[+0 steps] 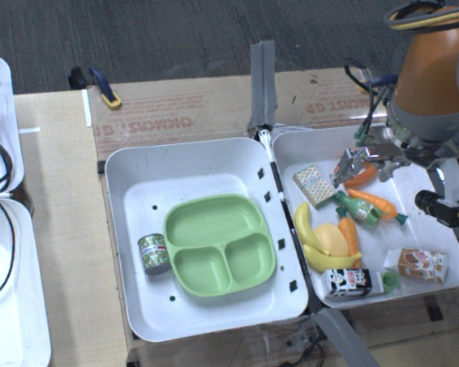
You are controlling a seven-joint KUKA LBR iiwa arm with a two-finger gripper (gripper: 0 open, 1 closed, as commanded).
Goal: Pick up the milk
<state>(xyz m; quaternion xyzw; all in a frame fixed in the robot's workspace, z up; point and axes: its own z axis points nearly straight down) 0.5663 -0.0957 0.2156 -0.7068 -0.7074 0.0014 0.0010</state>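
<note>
Item: small black-and-white cow-patterned milk carton (348,282), lying in the right-hand shallow white plastic bin (455,236) at its near edge, just beside the lower tip of the curved yellow banana (307,236).

Landmark for all positions: the banana.

Tool (368,164): two-finger, on the grey arm with the orange band, low over the far part of the right bin, beyond the banana and well apart from the milk. Whether it is open or closed cannot be told; nothing can be confirmed in its grip.

Neighbours: pale orange rounded fruit (331,239) touching the banana's inner curve; orange carrot with green top (372,202) to the right of the banana; speckled beige square packet (314,184) above it; brown-and-white small carton (422,264) well to the lower right.

Risks, as judged:
- The tool sits over the carrots, so a straight descent would likely take the wrong item.
- The milk lies tight to the bin wall and the banana; a finger could strike either and push the carton aside.
- The brown carton could be mistaken for the target.

Writing: the cardboard sheet (157,113) on the surface, beyond the banana, bears red print seen upside down, not reliably legible. The carton's own print is too small to read.
</note>
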